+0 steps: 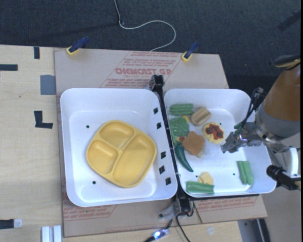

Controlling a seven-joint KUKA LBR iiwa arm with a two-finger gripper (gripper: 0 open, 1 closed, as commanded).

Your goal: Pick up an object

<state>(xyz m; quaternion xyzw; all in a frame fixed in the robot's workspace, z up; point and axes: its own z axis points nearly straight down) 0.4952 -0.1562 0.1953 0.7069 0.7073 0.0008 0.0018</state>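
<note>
At the far left the bare bench (20, 135) carried only dark marks; next came the left bin (70, 135), holding a yellow divided plate (121, 153) set at a slant and nothing else of use to the task; across the black divider (164, 130) lay the right bin (227, 97), where every candidate sat. Nearest the divider were a green bean pod (181, 108), a leafy green piece (179, 126), a dark green pepper (183, 157) and a brown slice (193, 143); further right a small bun (200, 116) and a round tart with red topping (214, 132); along the front wall a green pod (200, 187) and a small yellow piece (206, 177). The gripper (232, 142) hung low over the bin's right half, the tart just beside it to its left and slightly behind, likely the nearest pick; a green pod (245, 172) lay just in front of the claw toward the bin's front right, its long axis running roughly front to back. The claw was dark and foreshortened; how wide it stood could not be told, and nothing was seen in its grasp; the arm's grey body (285, 110) was cut off at the right.
</note>
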